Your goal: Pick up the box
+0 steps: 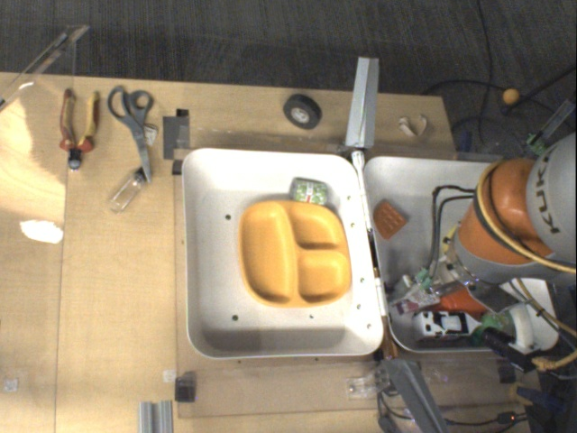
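A small box [444, 317] printed in red, white and black lies flat near the front left corner of the right bin [410, 180]. The grey arm with its orange band [509, 207] reaches down into this bin from the right. My gripper [420, 289] sits low, just behind and to the left of the box, close to the bin's left wall. The arm's body and cables hide part of the box and of the gripper.
A brown packet [390, 218] lies at the right bin's left side. A white bottle [530, 327] lies right of the box. The left bin [209, 242] holds a yellow divided tray [295, 252] and a small green-and-white item [309, 190]. Scissors, pliers and a tape roll lie on the bench behind.
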### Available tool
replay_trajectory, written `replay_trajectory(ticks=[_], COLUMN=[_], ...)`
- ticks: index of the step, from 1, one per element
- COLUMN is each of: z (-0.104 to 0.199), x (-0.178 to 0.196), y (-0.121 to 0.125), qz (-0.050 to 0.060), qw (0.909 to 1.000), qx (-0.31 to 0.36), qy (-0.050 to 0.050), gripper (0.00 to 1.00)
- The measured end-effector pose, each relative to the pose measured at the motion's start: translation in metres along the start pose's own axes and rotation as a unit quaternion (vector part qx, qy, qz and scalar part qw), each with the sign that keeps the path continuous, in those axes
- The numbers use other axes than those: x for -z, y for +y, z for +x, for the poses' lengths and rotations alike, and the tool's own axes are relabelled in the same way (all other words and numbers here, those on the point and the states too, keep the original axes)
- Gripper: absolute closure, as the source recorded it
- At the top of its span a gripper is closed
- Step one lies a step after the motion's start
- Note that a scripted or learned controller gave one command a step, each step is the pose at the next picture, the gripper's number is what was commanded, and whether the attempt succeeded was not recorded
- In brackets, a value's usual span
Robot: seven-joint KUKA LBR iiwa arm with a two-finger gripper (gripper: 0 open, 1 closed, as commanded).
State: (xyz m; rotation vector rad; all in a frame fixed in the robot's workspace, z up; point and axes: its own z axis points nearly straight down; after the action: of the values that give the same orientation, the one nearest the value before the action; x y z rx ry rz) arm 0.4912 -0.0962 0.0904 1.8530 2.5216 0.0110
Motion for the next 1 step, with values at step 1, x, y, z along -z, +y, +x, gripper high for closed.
replay_trajectory(ticks=[1], z=[-0.0003], x=[0.0106], y=[0.0025], qz=[-0.003], qw=[1.0000], qx=[0.001], qy=[-0.002], gripper=[1.00])
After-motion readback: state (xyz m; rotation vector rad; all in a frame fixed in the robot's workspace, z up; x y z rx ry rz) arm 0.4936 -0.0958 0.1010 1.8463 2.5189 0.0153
